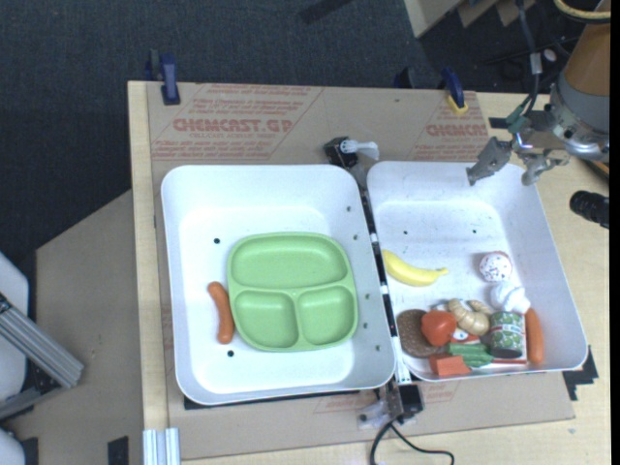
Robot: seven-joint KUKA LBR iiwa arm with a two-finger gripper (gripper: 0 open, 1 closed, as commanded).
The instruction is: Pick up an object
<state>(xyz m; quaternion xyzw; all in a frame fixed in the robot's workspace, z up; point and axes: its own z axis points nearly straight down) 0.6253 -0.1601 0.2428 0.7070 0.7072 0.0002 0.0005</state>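
Yellow banana (414, 270), curved, lying in the right bin (455, 194), pincer (510, 163) spread open above, gripping nothing

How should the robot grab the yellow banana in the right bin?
Probably best from straight above, pinching the curved yellow toy banana across its thick middle. It lies flat and alone on the white right bin's floor, with free space on both long sides. Its ends taper, so they might slip. The two-finger tool is at the bin's far edge.
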